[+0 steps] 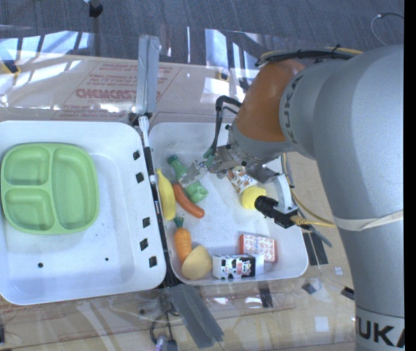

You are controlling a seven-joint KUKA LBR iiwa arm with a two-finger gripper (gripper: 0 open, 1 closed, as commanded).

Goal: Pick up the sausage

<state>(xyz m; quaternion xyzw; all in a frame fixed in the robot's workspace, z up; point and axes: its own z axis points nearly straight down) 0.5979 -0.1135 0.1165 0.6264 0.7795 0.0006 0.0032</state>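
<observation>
two white bins [17, 276] stand side by side. one green divided plate [49, 187], with three compartments, lies in the bin farther from the gripper [206, 163]. the bin under the gripper holds one banana [166, 196], one sausage [188, 201] just below the fingertips, one green bottle-like item [187, 178] beside them, one carrot [183, 243], one pale potato-like item [197, 262], one black-and-white carton [235, 267], one red-and-white packet [257, 247] and one yellow round item [252, 196]. one arm [339, 130], one gripper.
</observation>
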